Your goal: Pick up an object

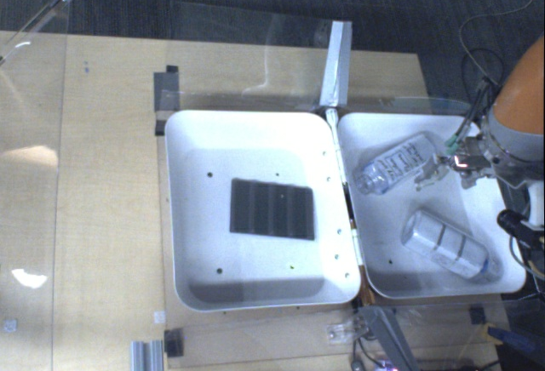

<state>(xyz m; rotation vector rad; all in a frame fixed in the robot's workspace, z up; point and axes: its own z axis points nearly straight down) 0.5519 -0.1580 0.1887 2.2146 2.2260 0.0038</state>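
In the camera view, two shallow white plastic bins stand side by side on a light wooden bench (85,233). The left bin (192,148) holds one dark grey rectangular ribbed pad (272,209), lying flat near the middle of its floor. The right bin (375,271) holds two clear plastic bottles. One clear bottle with a printed label (393,165) lies on its side in the far part of the bin, slanted, with its narrow end toward the wall between the bins. The other clear bottle (444,245) lies on its side in the near part, well apart from the first.

The grey arm with the orange band (521,101) comes in from the right. Its gripper (443,167) is low over the right bin, just beside the right end of the labelled bottle. I cannot tell if it touches the bottle.
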